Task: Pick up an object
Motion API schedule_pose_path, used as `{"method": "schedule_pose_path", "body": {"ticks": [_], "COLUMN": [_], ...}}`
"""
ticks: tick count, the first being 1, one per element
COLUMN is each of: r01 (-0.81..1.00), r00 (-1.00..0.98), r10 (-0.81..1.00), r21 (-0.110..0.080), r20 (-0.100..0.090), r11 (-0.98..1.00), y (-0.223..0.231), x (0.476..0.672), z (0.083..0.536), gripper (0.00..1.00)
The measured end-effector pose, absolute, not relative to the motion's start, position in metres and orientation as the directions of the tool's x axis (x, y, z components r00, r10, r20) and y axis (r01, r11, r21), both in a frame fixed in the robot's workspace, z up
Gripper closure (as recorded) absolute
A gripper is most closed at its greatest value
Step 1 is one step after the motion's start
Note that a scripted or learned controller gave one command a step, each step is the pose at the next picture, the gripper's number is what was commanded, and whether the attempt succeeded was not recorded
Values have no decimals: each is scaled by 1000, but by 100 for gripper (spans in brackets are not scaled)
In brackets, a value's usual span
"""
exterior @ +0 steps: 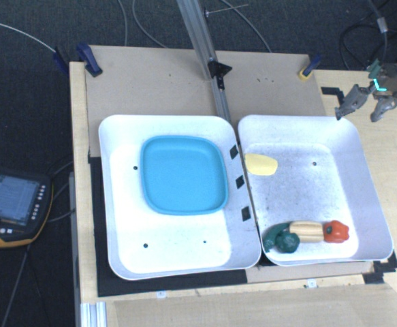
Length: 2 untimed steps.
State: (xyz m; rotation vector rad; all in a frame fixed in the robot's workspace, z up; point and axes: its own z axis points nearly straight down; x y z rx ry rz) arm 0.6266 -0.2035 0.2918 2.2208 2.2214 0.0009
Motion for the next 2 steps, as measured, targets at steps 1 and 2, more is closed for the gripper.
{"method": "schedule_pose_path", "body": {"ticks": [1, 2], "r01": [1000, 1000], "r00": [0, 0], "r10": [1000, 1000], "r21": [1, -3], "r20": [0, 1], "r11": [0, 0], "y": [-204, -198], "x": [627, 622], "z": [292, 247], "gripper": [0, 0]}}
